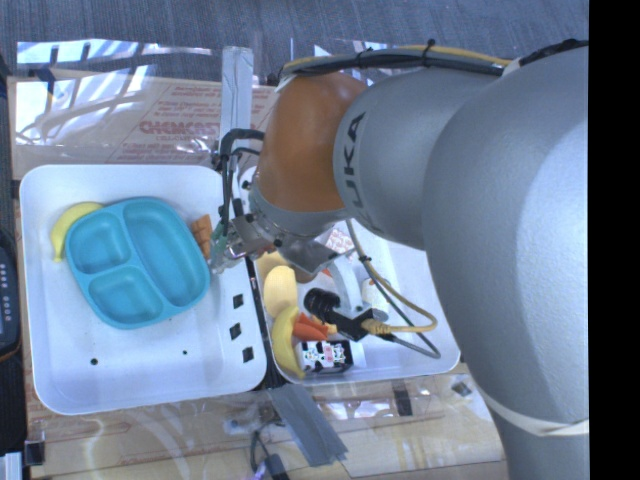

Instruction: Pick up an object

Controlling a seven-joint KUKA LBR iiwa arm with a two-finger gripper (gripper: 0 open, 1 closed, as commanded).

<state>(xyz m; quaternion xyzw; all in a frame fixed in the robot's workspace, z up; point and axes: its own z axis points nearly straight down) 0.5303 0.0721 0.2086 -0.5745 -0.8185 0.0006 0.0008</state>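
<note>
A blue divided plate point(140, 258) lies in the left bin point(60, 368), with a yellow banana-shaped piece point(70, 223) sticking out from under its left rim. A small orange thing point(203, 233) sits at the plate's right edge. My gripper point(228, 240) hangs just right of that orange thing, over the wall between the two bins. In the right bin point(440, 353) I see a pale yellow rounded piece point(281, 288), a yellow curved piece point(287, 346), a red-orange piece point(312, 326) and a black-and-white patterned box point(325, 355). The arm hides most of the right bin.
Clear plastic sheeting with red print point(150, 118) lies behind the bins. The left bin's front half is bare white floor. A grey strip point(305, 423) lies on the bench in front of the bins. The big grey arm covers the right side.
</note>
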